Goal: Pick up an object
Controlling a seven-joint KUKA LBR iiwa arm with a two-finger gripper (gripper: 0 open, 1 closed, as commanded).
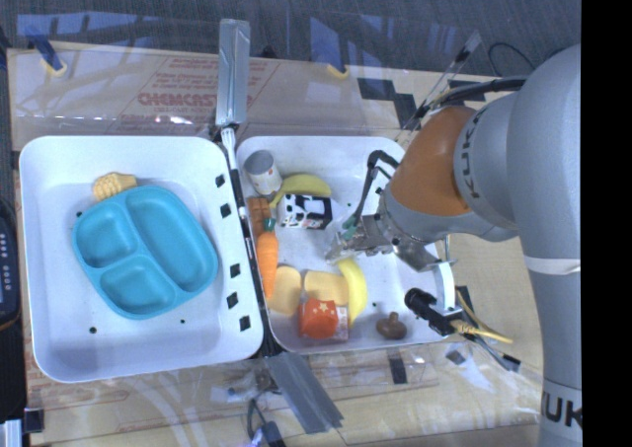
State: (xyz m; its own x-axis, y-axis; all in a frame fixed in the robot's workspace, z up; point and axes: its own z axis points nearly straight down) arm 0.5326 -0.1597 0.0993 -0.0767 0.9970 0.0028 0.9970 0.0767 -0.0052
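Camera view, looking down at a slant: grey arm w/ orange band [434, 174] reaches in from right, wrist low over right shallow white bin [390, 154]. Two-finger gripper [353, 236] sits down among the toys, just above upper end of a yellow plastic banana [354, 284]; can't tell how wide it stands or if it has anything.

Right bin contents: orange plastic carrot [268, 260] along left wall, small grey can [263, 174] upright near top left, second yellow banana [306, 185] beside it, black-and-white cow-print block [301, 210] just under that. Lower down: pale yellow cheese-like wedge [286, 288], red-orange carton [323, 319] touching it, small brown lump [391, 327] near bottom right.

Left shallow white bin [49, 327]: blue three-compartment plastic tray [144, 250], tilted; yellow corn cob toy [115, 184] at its upper left corner, touching.
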